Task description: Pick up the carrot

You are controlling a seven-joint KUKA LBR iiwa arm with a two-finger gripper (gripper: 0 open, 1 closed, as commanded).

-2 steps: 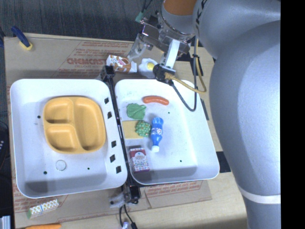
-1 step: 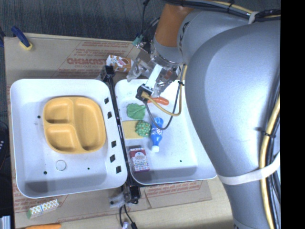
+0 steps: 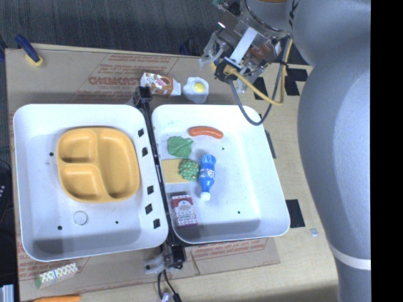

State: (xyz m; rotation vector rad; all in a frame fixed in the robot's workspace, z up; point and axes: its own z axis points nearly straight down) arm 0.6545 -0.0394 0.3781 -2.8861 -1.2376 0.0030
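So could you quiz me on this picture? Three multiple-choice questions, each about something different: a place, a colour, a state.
1. Where is the blue bottle?
A. In the left bin
B. In the right bin
C. On the bench outside the bins

2. What colour is the divided plate?
A. Yellow
B. Green
C. Red

3. How is the bottle right now?
A. Lying on its side
B. Standing on the plate
C. Gripped by the pincer

Answers:
1. B: the bottle lies inside the right bin, among the other small items.
2. A: the plate in the left bin is yellow all over.
3. A: the bottle lies flat with its white cap pointing to the near side, while the pincer hangs beyond the bins' far edge.
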